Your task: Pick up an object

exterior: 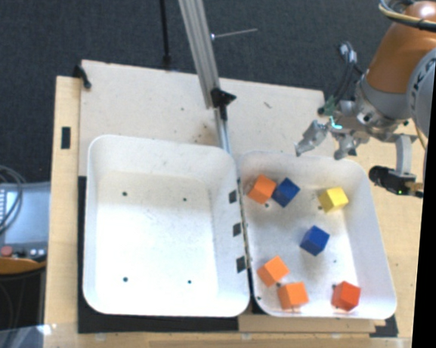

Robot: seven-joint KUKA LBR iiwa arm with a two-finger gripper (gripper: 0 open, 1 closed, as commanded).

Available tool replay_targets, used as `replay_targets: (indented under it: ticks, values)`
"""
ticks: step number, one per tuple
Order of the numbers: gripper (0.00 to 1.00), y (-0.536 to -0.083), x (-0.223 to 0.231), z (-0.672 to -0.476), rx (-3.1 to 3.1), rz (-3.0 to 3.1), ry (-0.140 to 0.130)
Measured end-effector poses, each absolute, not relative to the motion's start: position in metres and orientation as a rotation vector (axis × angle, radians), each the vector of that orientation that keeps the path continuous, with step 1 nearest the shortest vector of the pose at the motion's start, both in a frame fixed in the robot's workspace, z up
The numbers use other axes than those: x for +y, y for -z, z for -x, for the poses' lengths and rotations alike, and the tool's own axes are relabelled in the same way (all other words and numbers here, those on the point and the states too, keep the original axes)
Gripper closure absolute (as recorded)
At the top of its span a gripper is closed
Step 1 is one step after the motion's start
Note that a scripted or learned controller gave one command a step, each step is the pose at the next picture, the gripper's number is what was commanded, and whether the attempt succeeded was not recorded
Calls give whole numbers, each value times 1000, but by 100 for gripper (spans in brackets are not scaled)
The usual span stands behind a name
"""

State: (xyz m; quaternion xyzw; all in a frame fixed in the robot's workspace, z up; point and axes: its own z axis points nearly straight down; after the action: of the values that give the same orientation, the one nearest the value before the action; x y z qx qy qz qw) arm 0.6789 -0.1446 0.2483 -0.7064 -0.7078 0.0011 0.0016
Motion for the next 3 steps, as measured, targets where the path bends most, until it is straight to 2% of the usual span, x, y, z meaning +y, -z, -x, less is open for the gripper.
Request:
replay_targets:
  ticks: [1,2,3]
  values:
    - [0,-252,-146,-680,-2228,2219,-4]
    - [0,-199,-147,-669,-2221,2221,-7]
    - [0,-158,-148,-670,-2220,2223,-6]
